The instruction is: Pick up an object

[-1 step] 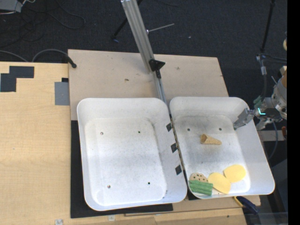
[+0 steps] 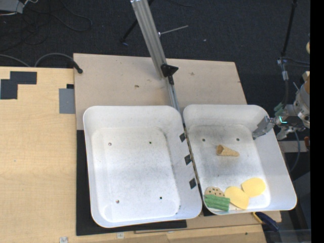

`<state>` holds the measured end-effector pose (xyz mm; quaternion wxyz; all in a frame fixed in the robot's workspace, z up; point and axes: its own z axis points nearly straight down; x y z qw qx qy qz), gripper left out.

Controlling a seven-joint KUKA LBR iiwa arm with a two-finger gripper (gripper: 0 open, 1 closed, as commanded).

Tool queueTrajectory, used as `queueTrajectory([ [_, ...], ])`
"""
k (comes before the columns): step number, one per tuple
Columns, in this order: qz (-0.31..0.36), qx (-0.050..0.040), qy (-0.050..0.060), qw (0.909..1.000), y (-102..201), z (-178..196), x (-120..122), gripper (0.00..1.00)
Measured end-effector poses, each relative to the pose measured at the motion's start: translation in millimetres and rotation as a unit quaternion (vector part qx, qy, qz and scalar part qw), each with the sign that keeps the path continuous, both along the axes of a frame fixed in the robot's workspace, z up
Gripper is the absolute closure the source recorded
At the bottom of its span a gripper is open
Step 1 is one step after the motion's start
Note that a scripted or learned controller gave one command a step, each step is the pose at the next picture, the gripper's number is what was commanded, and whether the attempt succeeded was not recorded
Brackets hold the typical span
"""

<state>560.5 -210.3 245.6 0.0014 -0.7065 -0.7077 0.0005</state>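
Tan wedge (image 2: 227, 151) mid right bin (image 2: 273, 151); yellow pieces (image 2: 245, 192) near front edge

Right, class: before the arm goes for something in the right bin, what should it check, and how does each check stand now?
1. Targets present in the right bin: ok; tan wedge, two yellow pieces, green piece.
2. Wedge lies apart from other items: ok.
3. Yellow pieces, green piece and brown biscuit free of each other: not ok, clustered at the near corner.
4. Tool above a target: not ok, at the bin's right rim.
5. Tool's finger state: cannot tell.
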Motion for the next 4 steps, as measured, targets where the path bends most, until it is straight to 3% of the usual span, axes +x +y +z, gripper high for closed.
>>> queueTrajectory([
  [1,0.0,0.0009,0.003,1.0,5,-64,1,0.0],
  [3,-0.002,-0.0006,-0.001,1.0,-1,-155,4,0.0],
  [4,-0.004,-0.0004,-0.001,1.0,-2,-144,4,1.0],
])
